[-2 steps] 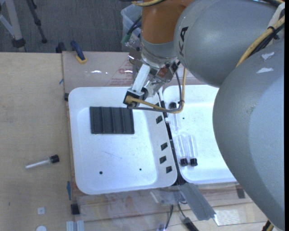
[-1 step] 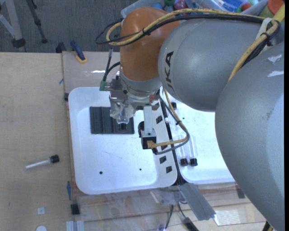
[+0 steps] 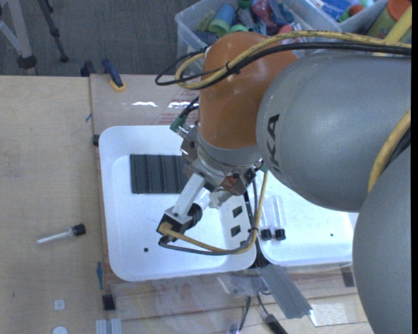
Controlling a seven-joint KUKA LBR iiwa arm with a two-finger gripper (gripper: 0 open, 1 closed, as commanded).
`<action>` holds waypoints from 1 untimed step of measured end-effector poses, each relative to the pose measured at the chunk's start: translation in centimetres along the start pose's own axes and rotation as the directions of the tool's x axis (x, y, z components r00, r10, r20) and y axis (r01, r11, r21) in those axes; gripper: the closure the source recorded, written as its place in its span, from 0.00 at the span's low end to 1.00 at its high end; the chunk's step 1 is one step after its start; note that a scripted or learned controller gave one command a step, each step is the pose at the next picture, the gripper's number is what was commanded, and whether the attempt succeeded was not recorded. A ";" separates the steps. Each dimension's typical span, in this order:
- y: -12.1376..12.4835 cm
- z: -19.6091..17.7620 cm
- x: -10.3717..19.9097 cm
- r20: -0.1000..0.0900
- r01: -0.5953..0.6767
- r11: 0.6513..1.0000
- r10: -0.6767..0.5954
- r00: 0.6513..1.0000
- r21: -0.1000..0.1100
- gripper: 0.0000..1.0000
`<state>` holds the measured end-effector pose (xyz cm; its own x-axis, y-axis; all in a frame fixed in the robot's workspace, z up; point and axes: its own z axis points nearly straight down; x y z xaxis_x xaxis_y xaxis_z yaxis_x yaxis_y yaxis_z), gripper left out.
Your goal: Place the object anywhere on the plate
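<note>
A dark grey ridged plate (image 3: 153, 173) lies flat in the back part of the left bin (image 3: 121, 261). A clear tube object with black end caps (image 3: 272, 218) lies at the left edge of the right bin (image 3: 326, 244). My gripper (image 3: 204, 228) hangs over the front middle of the left bin, just in front of and to the right of the plate. Its white fingers (image 3: 236, 220) stand apart, with only bin floor showing between them. The arm's orange band and grey body hide the plate's right end and much of the right bin.
A small clear tube with a black cap (image 3: 62, 235) lies on the wooden bench left of the bins. A yellow cable (image 3: 209, 248) loops under the gripper. A crate of colourful toys (image 3: 228, 19) stands behind the bins.
</note>
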<state>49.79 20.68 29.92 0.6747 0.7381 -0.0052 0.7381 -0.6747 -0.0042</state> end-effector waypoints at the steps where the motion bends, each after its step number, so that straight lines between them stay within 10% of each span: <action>1: -2.5 19.2 0.0 -0.003 -0.290 0.957 0.290 0.957 -0.001 1.00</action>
<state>47.84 22.32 10.77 0.8600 0.5103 -0.0037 0.5103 -0.8600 -0.0013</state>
